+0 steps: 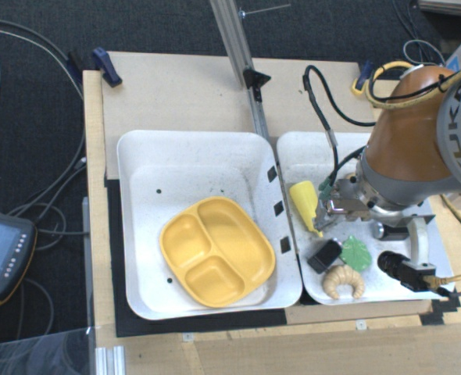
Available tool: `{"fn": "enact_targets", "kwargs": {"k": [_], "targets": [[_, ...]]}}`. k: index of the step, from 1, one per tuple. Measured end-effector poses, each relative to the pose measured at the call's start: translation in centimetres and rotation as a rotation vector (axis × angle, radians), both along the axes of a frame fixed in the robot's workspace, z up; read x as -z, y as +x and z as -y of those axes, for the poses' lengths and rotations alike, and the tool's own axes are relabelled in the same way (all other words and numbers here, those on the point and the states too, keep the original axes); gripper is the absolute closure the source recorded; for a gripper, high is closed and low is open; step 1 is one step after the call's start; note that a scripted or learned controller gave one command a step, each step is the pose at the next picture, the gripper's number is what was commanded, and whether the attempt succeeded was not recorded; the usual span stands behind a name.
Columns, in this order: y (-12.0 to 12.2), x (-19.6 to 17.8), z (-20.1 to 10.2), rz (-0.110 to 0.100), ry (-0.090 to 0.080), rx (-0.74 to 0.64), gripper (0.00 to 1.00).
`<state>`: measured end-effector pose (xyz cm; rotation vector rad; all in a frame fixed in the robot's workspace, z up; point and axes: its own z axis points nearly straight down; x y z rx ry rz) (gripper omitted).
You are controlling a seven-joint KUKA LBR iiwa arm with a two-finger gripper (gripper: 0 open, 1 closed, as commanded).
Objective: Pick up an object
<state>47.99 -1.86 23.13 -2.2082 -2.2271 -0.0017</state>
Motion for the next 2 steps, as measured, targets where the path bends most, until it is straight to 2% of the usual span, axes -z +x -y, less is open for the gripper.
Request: {"fn": "enact_targets", "kwargs": {"k": [2], "targets": [[0.6,1.0,-9.9,0.002,-0.002,0.001,1.00]]}}
